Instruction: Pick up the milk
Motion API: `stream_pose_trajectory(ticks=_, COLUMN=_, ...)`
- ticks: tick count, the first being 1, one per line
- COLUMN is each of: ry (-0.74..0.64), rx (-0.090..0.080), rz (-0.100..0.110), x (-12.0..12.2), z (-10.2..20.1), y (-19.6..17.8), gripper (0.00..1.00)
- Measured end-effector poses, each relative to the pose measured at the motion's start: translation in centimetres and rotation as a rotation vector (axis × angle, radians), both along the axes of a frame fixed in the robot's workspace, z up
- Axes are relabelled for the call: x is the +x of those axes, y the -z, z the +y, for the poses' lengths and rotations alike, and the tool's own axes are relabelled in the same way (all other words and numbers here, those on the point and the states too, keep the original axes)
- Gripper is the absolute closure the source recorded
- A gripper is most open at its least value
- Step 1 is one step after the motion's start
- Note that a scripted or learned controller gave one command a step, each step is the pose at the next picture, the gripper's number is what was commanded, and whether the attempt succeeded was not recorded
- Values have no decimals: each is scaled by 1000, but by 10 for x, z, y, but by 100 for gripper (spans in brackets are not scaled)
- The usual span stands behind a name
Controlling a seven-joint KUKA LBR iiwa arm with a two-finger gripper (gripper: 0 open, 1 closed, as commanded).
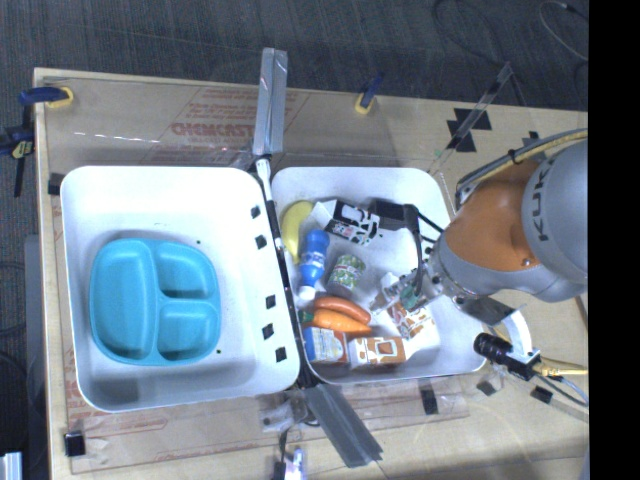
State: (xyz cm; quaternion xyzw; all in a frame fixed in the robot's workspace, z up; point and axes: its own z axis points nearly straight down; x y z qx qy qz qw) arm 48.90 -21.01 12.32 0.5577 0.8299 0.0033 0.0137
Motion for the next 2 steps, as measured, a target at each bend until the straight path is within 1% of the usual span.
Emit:
stream_pose_trajectory(ticks=1, ry=39, rx=11, rz=26, x=28, z=48, y=-112, gripper=100)
stream_pose_trajectory(ticks=2, ry=38, rx=11, rz=26, x=28, z=48, y=-112, gripper=0)
